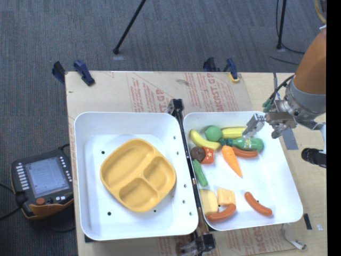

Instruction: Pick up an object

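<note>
Camera view, looking down at a slant: two shallow white bins are seen side by side on a cardboard-covered bench. The left bin point(85, 143) holds a yellow divided plate point(138, 173), smooth, moulded and three-sectioned. The right bin point(282, 164) holds a scatter of toy plastic food. The gripper point(265, 122), at the right of the frame, is poised over the upper part of the right bin, with nothing seen between its fingers; whether it is spread or closed cannot be told. Just below its tip lie a green cucumber point(249, 143) and a yellow corn cob point(233, 132), beside a green ball point(213, 133), a banana point(203, 140) and an orange carrot point(231, 159). Two sausages point(258, 204) lie lower in the frame. The pieces are judged light, hollow, stiff and glossy, so likely slippery. The cucumber is best taken across its narrow middle; the rounded ball would be expected to squirt free.
</note>
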Controlling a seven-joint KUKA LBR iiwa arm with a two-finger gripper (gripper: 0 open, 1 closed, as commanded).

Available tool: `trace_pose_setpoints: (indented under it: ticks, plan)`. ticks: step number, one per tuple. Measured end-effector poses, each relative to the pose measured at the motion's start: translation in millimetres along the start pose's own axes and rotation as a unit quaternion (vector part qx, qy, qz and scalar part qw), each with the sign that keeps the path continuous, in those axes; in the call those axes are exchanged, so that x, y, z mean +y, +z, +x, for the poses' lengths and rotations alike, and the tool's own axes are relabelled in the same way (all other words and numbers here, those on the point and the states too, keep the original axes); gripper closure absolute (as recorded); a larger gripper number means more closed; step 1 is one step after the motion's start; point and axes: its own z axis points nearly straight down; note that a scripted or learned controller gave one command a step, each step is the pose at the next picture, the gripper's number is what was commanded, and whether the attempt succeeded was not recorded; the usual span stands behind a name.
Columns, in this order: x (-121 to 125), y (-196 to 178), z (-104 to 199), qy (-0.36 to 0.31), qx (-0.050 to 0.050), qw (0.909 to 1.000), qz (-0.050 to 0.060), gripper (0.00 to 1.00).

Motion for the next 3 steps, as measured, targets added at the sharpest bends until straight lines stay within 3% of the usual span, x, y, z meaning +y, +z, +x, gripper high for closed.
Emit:
trace_pose_setpoints:
  ticks: [1, 2, 3]
  plan:
    - [13.8, 160.3, 1.5, -0.036, 0.001, 0.9994, 0.001, 0.0]
    - [14.9, 150.5, 1.1, -0.034, 0.001, 0.9994, 0.001, 1.0]
    - [-59.4, 177.2, -23.6, -0.123, 0.001, 0.9924, 0.0, 1.0]
